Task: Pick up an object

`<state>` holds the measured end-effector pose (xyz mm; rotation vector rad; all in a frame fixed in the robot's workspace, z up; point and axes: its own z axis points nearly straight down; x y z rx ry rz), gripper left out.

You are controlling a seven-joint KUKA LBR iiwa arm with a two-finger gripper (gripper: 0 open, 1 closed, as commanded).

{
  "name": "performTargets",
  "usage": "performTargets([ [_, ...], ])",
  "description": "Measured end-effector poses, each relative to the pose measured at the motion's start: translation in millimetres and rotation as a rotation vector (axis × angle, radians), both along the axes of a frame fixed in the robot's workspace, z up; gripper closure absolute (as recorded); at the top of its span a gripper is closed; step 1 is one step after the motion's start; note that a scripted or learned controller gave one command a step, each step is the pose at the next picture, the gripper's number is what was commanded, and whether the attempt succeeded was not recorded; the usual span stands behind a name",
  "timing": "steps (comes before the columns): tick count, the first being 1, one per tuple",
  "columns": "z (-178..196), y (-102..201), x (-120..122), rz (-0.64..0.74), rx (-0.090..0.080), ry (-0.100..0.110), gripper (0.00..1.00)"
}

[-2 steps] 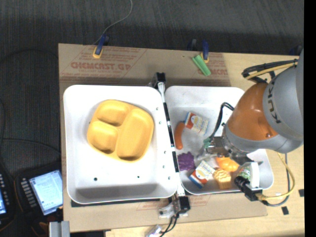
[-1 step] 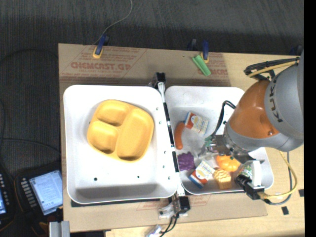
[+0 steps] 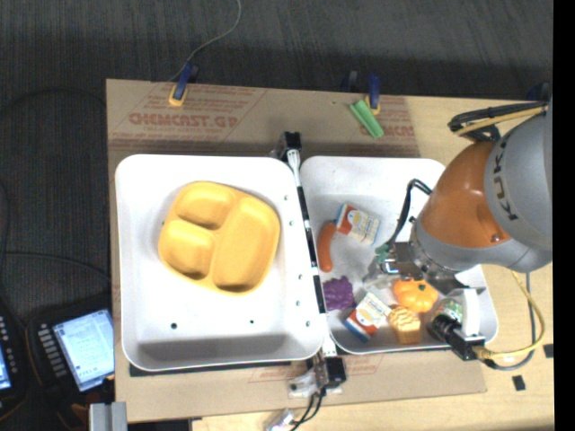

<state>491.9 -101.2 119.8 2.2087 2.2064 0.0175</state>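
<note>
The right bin point(image 3: 377, 176) holds several small toys: a white and orange carton point(image 3: 357, 223), an orange carrot-like piece point(image 3: 325, 246), a purple grape bunch point(image 3: 339, 292), a second small carton point(image 3: 368, 317), an orange pumpkin-like toy point(image 3: 415, 294) and a tan muffin-like piece point(image 3: 406, 327). My gripper point(image 3: 398, 266) hangs low over the right half of this bin, just above the orange pumpkin-like toy and right of the carrot-like piece. The arm's orange band and grey body hide the bin's right side. Whether anything is held is hidden.
The left bin point(image 3: 130, 241) holds a large yellow divided tray point(image 3: 220, 236). A black divider rail point(image 3: 305, 232) runs between the bins. A green marker point(image 3: 367, 118) and blue clamps point(image 3: 184, 83) lie on the cardboard behind. A cable point(image 3: 530, 321) loops at the right.
</note>
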Motion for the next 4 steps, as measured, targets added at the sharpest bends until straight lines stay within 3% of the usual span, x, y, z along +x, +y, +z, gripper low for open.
performTargets([
  [2, 19.2, 0.2, 1.4, 0.001, 0.000, -0.001, 1.00],
  [3, 19.1, 0.2, 1.3, 0.000, 0.000, -0.001, 0.00],
  [4, -31.1, 3.2, -5.7, -0.001, 0.003, 0.014, 0.00],
])
